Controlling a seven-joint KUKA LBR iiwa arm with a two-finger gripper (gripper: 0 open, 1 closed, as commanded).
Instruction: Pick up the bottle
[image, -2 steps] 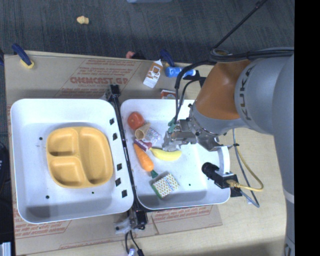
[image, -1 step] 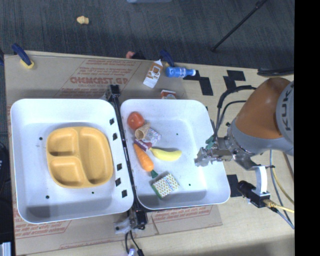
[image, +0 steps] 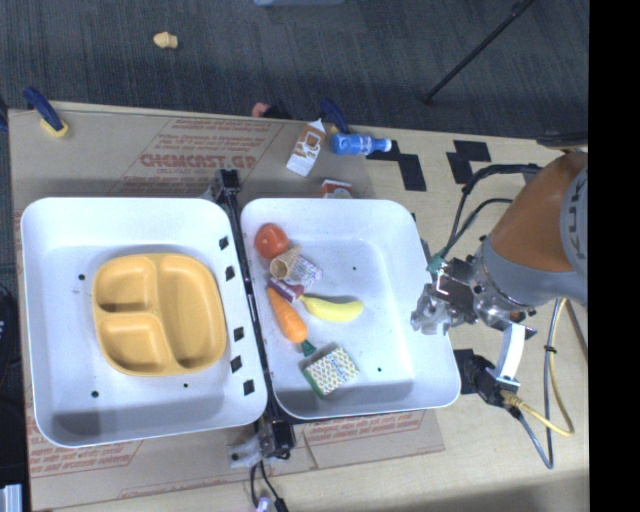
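One blue bottle (image: 357, 145) lying flat, long axis left-right, cap right

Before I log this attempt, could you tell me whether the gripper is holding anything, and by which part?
Nothing appears held: the gripper sits at the right bin's right rim with no item between its fingers.

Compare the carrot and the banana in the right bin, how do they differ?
The carrot is orange and straight; the banana is yellow and gently curved. The carrot runs diagonally beside the bin's left wall; the banana lies nearly level, nearer the middle. Both lie flat in the right bin, close together.
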